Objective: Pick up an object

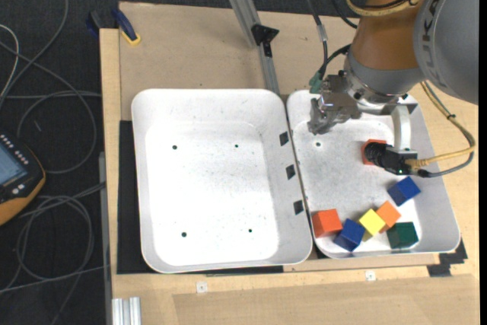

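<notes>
Blocks, the likeliest things to pick, lay clustered along the near edge of the right bin (304, 164), beside the bare left bin (152, 118): an orange cube (328, 221), blue cube (351, 234), yellow cube (372, 221) and green cube (402, 235), all small, matte and sharp-cornered. The gripper (326, 116) hung above the bin's far, bare end, well apart from them; whether its fingers were spread could not be told.

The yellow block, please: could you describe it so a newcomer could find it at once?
Look in the right-hand bin, at the cluster of blocks along its near edge. The yellow block sits mid-cluster, between a blue block and a green block, the cluster's one yellow piece.
</notes>
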